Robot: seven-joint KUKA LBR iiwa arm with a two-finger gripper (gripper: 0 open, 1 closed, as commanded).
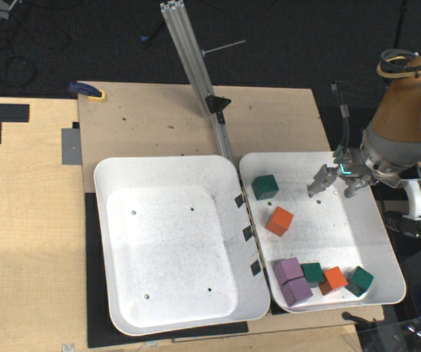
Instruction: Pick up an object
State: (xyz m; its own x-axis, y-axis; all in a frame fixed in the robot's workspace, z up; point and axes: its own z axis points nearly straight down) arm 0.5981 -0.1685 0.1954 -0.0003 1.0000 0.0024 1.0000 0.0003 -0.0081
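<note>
The right bin (386, 255) holds several blocks. A dark green cube (265, 186) sits near its far left corner, and an orange cube (279, 221) lies a little nearer. Along the near edge sit a purple block (292, 279), a small green block (313, 273), an orange block (334, 279) and a green cube (359, 280). My gripper (337, 185) hovers over the far right part of this bin, open, with nothing between its grey fingers (319, 182). It stands well to the right of the dark green cube.
The left bin (122, 196) lies beside the right one, with black clips (244, 232) along the shared edge. A slanted aluminium rail (194, 72) rises behind the bins. A blue-and-yellow clamp (86, 90) lies at the bench's far left corner.
</note>
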